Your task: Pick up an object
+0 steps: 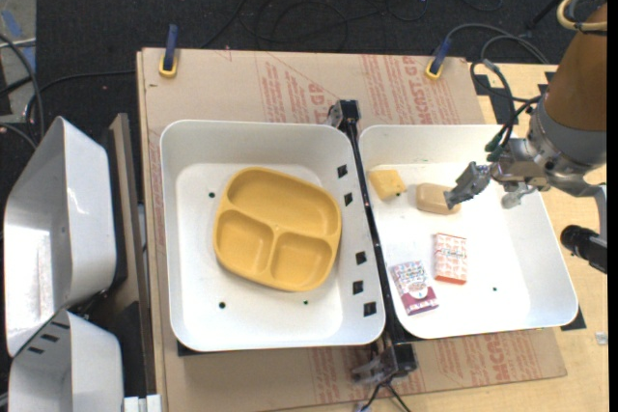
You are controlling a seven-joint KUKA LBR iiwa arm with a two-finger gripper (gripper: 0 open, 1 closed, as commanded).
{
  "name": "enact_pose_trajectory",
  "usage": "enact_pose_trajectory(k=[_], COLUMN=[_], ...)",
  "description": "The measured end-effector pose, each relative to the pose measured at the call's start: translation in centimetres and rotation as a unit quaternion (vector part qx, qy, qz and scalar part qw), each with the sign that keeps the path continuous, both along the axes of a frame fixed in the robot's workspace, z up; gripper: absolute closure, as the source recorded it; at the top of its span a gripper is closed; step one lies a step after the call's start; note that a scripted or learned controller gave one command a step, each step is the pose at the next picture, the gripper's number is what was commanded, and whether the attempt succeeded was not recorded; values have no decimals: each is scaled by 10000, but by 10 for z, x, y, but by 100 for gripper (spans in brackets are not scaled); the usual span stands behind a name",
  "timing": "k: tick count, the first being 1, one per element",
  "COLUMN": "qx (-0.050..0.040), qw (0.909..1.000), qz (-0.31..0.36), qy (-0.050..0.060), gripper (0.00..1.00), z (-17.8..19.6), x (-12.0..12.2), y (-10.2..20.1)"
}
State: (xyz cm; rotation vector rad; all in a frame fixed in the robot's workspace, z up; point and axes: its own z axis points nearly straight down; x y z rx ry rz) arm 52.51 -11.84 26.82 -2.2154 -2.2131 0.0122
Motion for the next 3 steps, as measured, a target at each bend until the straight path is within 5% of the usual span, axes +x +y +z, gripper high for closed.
enact_pose_trajectory(k=[1, 3], qx=[-8, -6], qw=[10000, 10000], qz=[14, -3], qy=[-60, -37], gripper=[0, 0], z=[6, -96], x=[2, 14], y=[0, 5])
